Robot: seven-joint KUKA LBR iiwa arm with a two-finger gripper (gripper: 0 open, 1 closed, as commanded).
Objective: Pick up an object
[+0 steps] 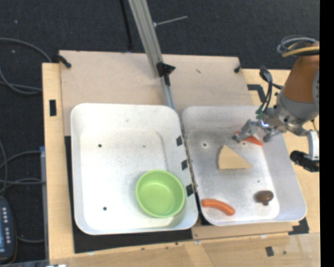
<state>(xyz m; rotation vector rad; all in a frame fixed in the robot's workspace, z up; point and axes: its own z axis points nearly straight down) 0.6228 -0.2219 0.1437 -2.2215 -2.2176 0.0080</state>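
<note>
I have the arm (300, 90) reaching over the right bin (281, 204) from the right, with the gripper (249, 133) low near that bin's upper right part. A small orange-red piece (255, 141) sits right at the fingertips; I cannot tell whether it lies between the fingers or just beside them, and I cannot tell whether the fingers are spread or closed.

Other candidates in the right bin: a tan wedge (232, 160) just below-left of the gripper, an orange carrot (218, 206) near the front edge, and a brown lump (263, 196) toward the front right. A green bowl (160, 193) sits in the left bin (100, 138), well apart from the arm.

Risks as I judge them:
- The orange-red piece is small and low; the fingers may close above or beside it and come up with nothing.
- It lies near the bin's right wall, so a fingertip may catch the rim or pin the piece against the wall.
- The wedge is near, so a sideways drift could nudge it.
- A grip on the tip only may slip on lift.
</note>
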